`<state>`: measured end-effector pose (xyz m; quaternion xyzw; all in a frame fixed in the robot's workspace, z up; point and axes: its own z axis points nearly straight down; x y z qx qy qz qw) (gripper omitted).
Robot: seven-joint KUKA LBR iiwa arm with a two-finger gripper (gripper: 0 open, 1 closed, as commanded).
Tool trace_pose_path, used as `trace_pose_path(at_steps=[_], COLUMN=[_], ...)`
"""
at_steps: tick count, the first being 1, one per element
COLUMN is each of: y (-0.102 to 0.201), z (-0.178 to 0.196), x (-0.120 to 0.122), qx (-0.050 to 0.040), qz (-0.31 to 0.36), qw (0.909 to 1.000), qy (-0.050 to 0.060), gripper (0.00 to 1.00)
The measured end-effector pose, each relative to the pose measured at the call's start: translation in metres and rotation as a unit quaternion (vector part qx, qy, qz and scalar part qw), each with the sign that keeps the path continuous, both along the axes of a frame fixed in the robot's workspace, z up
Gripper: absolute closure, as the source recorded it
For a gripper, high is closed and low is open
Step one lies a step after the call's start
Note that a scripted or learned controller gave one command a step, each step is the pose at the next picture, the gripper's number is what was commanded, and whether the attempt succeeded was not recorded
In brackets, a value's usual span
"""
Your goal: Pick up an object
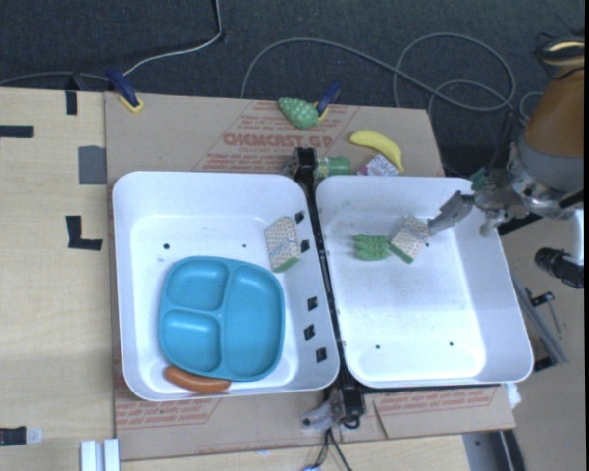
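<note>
While over right bin [491, 292], pincer [442, 220] tip beside patterned block [409, 237]; opening unclear, grip not discernible.

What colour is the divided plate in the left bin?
The divided plate is light blue, seen best in the camera view, lying in the left bin.

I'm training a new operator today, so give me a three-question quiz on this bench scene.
1. True or false: the blue plate lies in the right bin.
2. What lies against the blue plate's near edge? A) banana B) orange sausage C) sponge
3. Fill in: the end effector is beside the ____ in the right bin.

Key: 1 false, it is in the left bin; 2 B, the orange sausage; 3 sponge.
</note>
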<state>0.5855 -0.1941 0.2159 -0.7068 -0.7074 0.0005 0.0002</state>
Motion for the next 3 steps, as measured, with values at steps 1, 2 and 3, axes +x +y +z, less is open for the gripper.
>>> trace_pose_path(at_steps=[1,2,3], y=[0.057,0.086,0.062], z=[-0.081,-0.125,-0.130], x=[0.028,0.052,0.083], qx=[0.0009,-0.0028,-0.0003], qz=[0.000,0.000,0.001], qw=[1.0000,1.0000,1.0000], qy=[0.001,-0.005,-0.002], gripper=[0.00,0.00,0.00])
